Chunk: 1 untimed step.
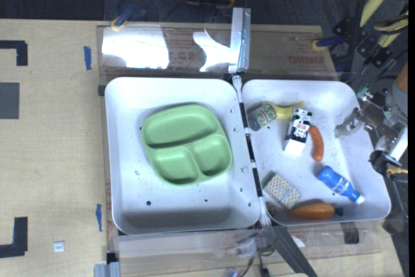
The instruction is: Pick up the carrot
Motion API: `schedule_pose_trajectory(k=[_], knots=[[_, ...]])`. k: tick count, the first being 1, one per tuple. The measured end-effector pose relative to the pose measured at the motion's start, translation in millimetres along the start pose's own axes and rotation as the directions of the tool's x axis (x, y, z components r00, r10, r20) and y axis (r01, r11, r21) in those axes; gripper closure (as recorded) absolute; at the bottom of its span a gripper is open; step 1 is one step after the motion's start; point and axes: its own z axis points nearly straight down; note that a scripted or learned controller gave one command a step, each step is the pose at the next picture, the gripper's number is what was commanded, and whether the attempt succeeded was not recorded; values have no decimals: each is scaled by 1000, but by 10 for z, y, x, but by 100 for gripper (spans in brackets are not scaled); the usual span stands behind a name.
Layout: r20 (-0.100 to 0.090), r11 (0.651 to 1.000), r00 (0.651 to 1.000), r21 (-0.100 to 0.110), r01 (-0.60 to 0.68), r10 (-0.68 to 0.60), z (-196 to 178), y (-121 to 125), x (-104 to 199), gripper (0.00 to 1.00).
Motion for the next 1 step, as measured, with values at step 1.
schedule_pose_trajectory(k=[1], knots=[[2, 866, 866, 5, -500, 500, 760, -411, -7, 0]])
